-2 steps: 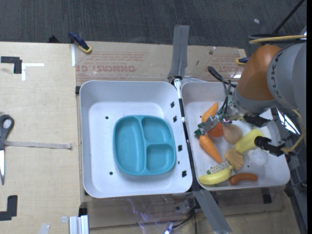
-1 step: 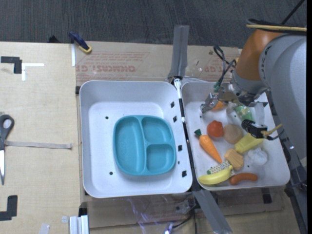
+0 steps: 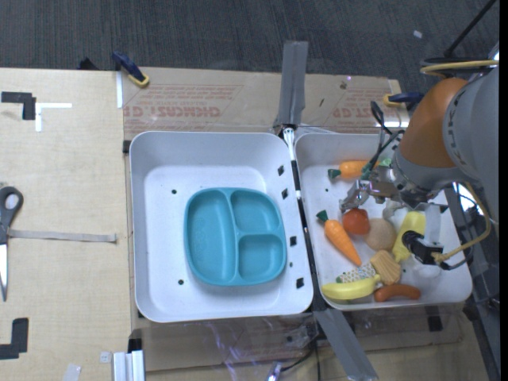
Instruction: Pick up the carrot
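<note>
Lying nearest the camera in the right bin [image 3: 444, 296], a banana [image 3: 348, 290] and a reddish sausage-shaped piece [image 3: 397, 293] rest along the front wall, with a tan ridged piece [image 3: 386, 267] just behind the banana. At about nine o'clock from that tan piece lies the carrot [image 3: 342, 241], tilted, its green top toward the bin's left wall and its tip pointing toward the banana; nothing grips it. A red round item [image 3: 356, 222] touches the carrot at two o'clock, and a beige round item [image 3: 380, 234] sits beside that. Over in the left bin [image 3: 151, 236] a teal divided tray [image 3: 236, 236] lies flat near the middle. Farther back in the right bin, the end effector [image 3: 367, 190] hangs just above the red item, at twelve o'clock from it; how far it is open I cannot tell, and nothing shows in its grasp. An orange piece [image 3: 352, 168] lies behind it near the back wall. The grey arm with its orange band [image 3: 429, 125] enters from three o'clock. On the surface [image 3: 55, 181] at far left lie scissors [image 3: 7, 228].
</note>
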Motion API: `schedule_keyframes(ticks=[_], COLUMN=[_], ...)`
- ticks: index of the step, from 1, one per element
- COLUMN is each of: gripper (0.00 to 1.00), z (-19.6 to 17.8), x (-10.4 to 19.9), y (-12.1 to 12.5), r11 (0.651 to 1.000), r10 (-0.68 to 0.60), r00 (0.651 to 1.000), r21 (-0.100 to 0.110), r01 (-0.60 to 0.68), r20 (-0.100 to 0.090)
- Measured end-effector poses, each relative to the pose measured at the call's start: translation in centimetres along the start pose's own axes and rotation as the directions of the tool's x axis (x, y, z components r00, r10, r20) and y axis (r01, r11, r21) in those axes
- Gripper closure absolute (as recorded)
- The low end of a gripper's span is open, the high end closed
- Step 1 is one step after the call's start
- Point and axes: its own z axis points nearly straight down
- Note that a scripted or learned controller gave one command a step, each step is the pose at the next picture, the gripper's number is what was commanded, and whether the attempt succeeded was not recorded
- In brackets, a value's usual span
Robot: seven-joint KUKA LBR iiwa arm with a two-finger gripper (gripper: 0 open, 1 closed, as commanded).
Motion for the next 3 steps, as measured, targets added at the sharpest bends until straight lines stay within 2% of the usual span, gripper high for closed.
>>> schedule_keyframes(ticks=[1,2,3], gripper=[0.00,0.00,0.00], z=[0.0,-9.9,-9.9], x=[2.1,8.1,9.8], y=[-6.6,-9.8,-11.5], r11=[0.994,0.987,0.979], r10=[0.113,0.163,0.204], r00=[0.994,0.987,0.979], r21=[-0.002,0.000,0.002], r01=[-0.113,-0.163,-0.204], r20=[-0.002,0.000,0.000])
